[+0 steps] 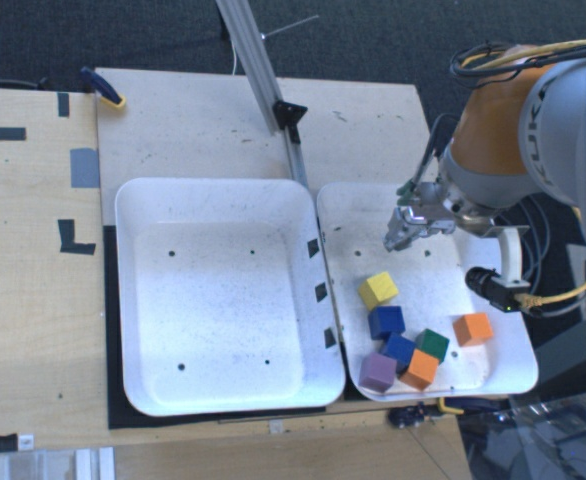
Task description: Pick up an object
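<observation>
White plastic bins sit side by side on the pale wooden surface (223,118); the left bin (133,298) is the larger, the right bin (358,213) holds all the blocks. Grey arm with orange band (498,133) enters from the right and hangs over the upper part of the right bin. Tool (405,230) sits above bare bin floor, apart from every block; nothing is visible in it, and from this angle I cannot tell how it is set. Block positions, right bin: yellow cube (379,289) nearest the tool, below it and a little left. Blue cube (386,321) just below the yellow one, touching or nearly so. Second blue cube (400,348) lower still, packed in a cluster with a green cube (433,343), an orange cube (421,368) and a purple cube (378,371) near the bin's lower rim. Another orange cube (472,328) lies by itself toward the right wall, apart from the cluster. A metal rail (253,53) slants across the surface above the bins, ending at a black clamp (289,114).
</observation>
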{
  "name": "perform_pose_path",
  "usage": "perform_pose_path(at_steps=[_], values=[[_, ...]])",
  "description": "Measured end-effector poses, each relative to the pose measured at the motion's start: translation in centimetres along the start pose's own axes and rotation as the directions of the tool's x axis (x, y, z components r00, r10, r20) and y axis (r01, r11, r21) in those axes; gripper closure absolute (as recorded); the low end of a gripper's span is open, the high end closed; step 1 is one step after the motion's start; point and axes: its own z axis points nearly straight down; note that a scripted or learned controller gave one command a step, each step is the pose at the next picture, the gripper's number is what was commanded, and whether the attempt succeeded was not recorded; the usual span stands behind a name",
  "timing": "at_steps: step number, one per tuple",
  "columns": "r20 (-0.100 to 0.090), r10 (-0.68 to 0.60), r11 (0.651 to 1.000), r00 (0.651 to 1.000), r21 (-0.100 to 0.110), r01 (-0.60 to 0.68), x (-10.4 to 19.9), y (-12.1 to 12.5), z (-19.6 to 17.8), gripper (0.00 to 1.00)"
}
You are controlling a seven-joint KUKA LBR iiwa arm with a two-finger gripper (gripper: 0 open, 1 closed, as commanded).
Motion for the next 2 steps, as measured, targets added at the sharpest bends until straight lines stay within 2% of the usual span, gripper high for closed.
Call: perform_pose_path(at_steps=[2], values=[[0.0, 0.001, 1.0, 1.0, 0.002, -0.001, 9.0, 3.9, 1.5, 1.0]])
